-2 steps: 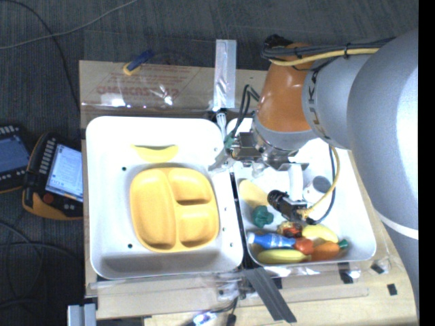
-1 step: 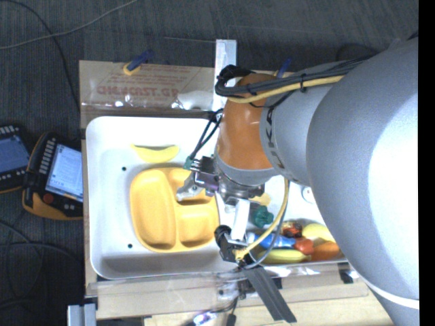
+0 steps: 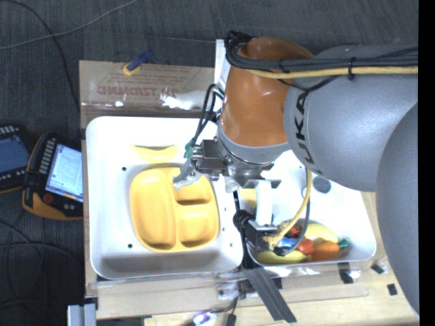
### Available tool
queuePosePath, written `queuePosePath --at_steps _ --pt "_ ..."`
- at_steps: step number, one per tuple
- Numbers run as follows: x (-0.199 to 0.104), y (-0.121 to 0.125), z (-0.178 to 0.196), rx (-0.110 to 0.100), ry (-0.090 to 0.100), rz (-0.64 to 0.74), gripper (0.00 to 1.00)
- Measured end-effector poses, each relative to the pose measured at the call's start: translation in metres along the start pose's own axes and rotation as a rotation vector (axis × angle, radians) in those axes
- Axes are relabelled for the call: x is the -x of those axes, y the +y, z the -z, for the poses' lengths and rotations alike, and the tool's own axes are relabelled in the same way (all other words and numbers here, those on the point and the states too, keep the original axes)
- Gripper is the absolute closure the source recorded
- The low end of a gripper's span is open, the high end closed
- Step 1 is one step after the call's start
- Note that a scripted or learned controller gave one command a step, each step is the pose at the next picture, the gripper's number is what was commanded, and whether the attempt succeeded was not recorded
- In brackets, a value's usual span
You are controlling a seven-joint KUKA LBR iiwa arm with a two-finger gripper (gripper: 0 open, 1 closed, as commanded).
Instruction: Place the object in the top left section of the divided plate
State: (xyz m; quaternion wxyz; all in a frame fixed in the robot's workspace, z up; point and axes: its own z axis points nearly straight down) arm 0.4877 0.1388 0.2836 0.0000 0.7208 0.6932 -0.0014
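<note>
Yellow divided plastic plate (image 3: 173, 212) lay in the left white bin (image 3: 109, 250); my gripper (image 3: 185, 176) hung over its upper right section, fingers' state I couldn't tell.

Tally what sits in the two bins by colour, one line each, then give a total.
Yellow: 2, the yellow plastic divided plate in the left shallow white bin and a yellow banana-shaped toy in the right shallow white bin.
Orange: 1, an orange carrot-like toy.
Small mixed-colour bits under the arm: too hidden to count.
Total: 3 clearly countable.
</note>
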Motion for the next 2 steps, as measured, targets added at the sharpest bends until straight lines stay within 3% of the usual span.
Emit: queuePosePath --at_steps 1,2 --pt "-0.0001 0.0001 0.0081 -0.003 -0.003 0.001 1.00" --pt "0.0001 0.0002 0.0081 -0.003 -0.004 0.001 0.00"
